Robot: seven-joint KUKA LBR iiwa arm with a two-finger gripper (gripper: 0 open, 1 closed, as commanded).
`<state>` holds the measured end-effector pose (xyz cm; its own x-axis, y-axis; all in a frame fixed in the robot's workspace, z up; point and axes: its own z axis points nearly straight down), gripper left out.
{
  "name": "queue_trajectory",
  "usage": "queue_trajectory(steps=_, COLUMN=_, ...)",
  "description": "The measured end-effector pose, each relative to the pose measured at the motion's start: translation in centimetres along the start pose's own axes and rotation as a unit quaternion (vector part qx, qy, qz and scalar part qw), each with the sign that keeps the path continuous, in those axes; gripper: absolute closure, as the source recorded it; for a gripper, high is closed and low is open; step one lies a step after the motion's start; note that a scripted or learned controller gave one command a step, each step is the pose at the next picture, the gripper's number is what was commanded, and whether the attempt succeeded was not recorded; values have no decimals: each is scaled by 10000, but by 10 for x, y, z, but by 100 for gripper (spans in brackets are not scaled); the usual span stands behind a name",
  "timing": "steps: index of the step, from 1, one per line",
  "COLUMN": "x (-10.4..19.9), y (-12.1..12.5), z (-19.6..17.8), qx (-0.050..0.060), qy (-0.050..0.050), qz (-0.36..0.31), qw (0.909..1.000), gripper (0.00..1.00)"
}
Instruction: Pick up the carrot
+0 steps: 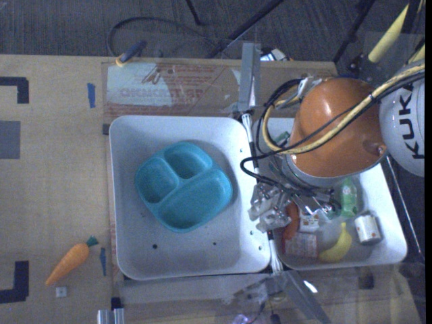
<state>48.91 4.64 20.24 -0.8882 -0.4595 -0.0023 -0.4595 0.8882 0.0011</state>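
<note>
The arm's big orange band point(334, 130) sits right over the right bin point(395, 245), so most of that bin's inside is covered. Stuff in there pokes out half-hidden: a yellow banana point(339, 246), a green bottle point(348, 198), a small can point(368, 228). The white arm housing point(407, 127) gets chopped by the right edge.

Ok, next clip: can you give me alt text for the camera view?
A grey and orange robot arm reaches down into the right bin, among a banana and small packages. The carrot lies on the bench outside both bins, left of the left bin, which holds a teal divided plate.
</note>
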Motion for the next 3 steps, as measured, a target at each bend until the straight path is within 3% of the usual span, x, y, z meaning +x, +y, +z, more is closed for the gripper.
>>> queue_trajectory(steps=3, x=-6, y=0, z=-32, qx=4, qy=-104, qz=43, qw=9999, gripper=100)
